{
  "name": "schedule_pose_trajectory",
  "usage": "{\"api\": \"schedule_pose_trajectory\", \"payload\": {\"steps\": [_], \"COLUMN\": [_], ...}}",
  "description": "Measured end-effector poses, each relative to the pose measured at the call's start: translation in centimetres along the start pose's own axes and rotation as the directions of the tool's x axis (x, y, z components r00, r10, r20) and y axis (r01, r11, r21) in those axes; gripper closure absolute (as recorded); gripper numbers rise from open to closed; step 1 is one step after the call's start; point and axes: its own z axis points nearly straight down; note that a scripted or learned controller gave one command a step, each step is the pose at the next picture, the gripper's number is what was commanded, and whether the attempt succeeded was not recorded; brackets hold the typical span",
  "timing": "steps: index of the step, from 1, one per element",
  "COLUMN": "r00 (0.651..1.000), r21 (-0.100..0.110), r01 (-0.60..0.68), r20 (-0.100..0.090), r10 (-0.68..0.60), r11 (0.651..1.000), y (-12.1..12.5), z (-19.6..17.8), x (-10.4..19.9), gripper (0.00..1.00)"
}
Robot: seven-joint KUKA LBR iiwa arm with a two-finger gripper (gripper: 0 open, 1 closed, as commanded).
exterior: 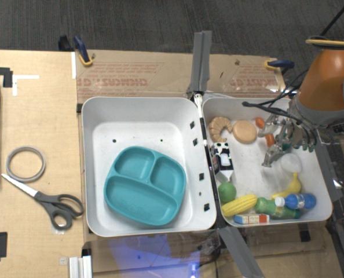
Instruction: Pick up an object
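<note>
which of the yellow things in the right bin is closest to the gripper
The banana, lying just below the gripper near the bin's right side. The other yellow item, the corn cob, sits further away toward the bin's front edge, next to the green bottle.

Off to my far side, scissors (51,202) lie just beside a tape ring (25,163) on the wooden bench (33,109).

Red print on the cardboard sheet (138,77) appears upside down, too blurred to read.
</note>
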Motion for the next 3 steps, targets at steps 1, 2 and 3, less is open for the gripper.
{"api": "schedule_pose_trajectory", "payload": {"steps": [1, 2, 3], "r00": [0.994, 0.995, 0.986], "r21": [-0.001, 0.0, 0.0], "r01": [-0.105, -0.103, -0.169], "r20": [-0.003, 0.003, -0.004], "r10": [0.105, 0.103, 0.169], "r11": [0.994, 0.995, 0.986], "y": [3.0, 3.1, 7.0], "z": [1.0, -0.1, -11.7], "x": [-3.9, -4.1, -2.0], "gripper": [0.0, 1.0, 1.0]}}
